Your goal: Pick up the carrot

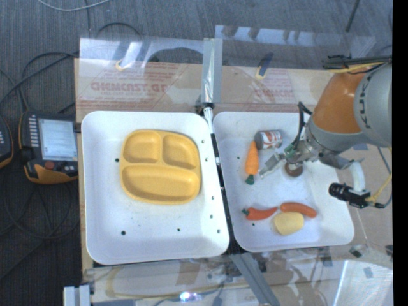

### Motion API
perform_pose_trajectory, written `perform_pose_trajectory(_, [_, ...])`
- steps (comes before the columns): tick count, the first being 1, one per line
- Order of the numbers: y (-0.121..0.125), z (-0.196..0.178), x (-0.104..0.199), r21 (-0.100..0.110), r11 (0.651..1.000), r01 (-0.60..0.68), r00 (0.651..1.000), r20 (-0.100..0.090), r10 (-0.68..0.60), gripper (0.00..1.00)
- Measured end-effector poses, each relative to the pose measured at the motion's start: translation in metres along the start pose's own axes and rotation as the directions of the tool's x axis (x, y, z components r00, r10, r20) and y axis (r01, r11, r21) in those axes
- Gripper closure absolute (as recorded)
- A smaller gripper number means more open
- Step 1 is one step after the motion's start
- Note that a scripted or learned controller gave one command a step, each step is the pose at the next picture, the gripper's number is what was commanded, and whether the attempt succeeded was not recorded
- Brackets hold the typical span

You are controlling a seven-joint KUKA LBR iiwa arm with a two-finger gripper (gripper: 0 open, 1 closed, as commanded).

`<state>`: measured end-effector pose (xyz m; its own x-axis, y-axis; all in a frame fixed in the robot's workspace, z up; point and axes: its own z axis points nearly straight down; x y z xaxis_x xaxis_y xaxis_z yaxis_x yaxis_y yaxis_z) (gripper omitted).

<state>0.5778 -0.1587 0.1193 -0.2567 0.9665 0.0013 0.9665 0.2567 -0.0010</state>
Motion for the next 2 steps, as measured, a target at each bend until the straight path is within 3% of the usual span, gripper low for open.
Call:
perform_pose_trajectory(1, [0.039, 0.028, 0.034, -0.008, 0.92, 0.392, 0.92, 0.013, -0.392, 0.0])
perform_pose_trajectory(2, [0.041, 0.017, 0.034, -0.015, 0.92, 0.391, 0.92, 0.015, -0.391, 1.0])
